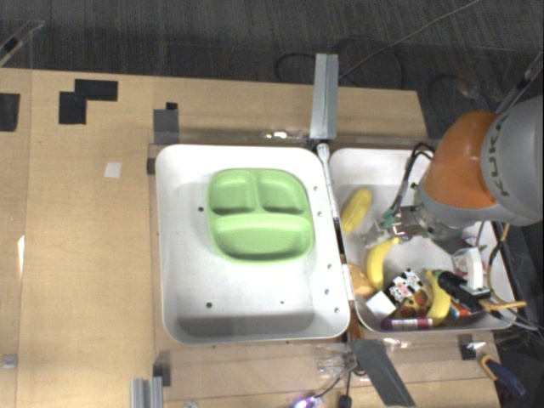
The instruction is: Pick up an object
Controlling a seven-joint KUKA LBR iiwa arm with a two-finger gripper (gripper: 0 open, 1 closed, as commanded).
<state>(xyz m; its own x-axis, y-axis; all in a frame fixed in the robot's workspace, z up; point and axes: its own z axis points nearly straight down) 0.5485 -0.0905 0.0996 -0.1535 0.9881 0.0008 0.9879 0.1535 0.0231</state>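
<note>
Claw (399,221) state impossible to tell — hovering just above banana (380,262); risk of glancing off curved peel, nudging clutter nearby.

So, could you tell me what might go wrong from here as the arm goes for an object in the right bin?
The objects are heaped in the near corner of the right bin: a banana, a second banana and small items lie touching, so a grasp may catch two things or slip off. The corn cob lies close to the bin's left wall, which could block a finger. The arm hangs over the bin and hides part of it.
</note>
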